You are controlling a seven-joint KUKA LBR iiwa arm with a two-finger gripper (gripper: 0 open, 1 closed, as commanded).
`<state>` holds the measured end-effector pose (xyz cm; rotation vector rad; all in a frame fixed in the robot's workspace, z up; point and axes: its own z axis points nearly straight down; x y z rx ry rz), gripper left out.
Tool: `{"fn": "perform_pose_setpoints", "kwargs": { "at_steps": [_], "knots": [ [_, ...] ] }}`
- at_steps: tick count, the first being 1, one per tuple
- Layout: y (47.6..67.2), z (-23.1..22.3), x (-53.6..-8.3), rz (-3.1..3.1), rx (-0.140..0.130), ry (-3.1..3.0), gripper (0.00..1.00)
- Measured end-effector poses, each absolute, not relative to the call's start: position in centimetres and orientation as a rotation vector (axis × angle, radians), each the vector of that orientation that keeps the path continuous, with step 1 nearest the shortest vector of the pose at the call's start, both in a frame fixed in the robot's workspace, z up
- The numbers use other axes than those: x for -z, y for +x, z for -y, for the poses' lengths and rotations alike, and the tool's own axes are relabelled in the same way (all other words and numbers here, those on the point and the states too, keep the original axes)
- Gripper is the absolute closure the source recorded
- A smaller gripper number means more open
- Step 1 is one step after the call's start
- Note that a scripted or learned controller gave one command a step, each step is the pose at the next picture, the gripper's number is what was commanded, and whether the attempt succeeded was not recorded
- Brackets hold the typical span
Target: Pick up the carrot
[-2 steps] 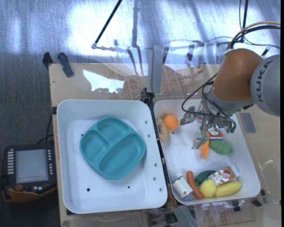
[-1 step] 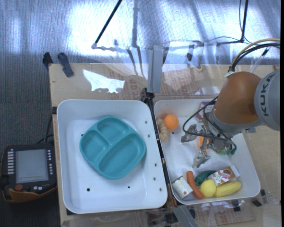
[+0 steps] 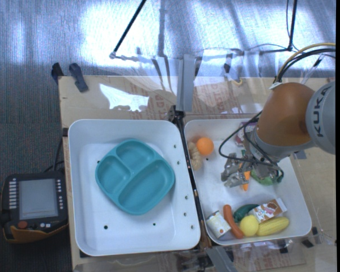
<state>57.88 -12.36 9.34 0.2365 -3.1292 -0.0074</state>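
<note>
The carrot (image 3: 247, 180) lies in the right bin (image 3: 301, 200). Only a short orange piece of it shows, with green leaves (image 3: 266, 178) to its right. My gripper (image 3: 236, 173) hangs low over the bin, right at the carrot's left side and partly covering it. The grey arm with its orange band (image 3: 283, 115) reaches in from the right, above the carrot.
An orange ball (image 3: 204, 146) and a beige item (image 3: 194, 154) sit at the right bin's left wall. Near its front lie a red sausage-like piece (image 3: 233, 221), a can (image 3: 218, 224), a lemon (image 3: 249, 225), corn (image 3: 273, 226) and a small carton (image 3: 267, 211). The left bin (image 3: 88, 231) holds a teal divided plate (image 3: 135, 175).
</note>
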Motion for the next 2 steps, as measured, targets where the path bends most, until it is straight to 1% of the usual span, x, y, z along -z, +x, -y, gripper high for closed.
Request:
{"fn": "perform_pose_setpoints", "kwargs": {
  "at_steps": [1,2],
  "knots": [
    [53.1,15.2,-8.5,3.101,0.005,0.483,1.0],
    [60.2,19.7,-8.6,3.097,0.004,0.537,1.0]
  ]
}}
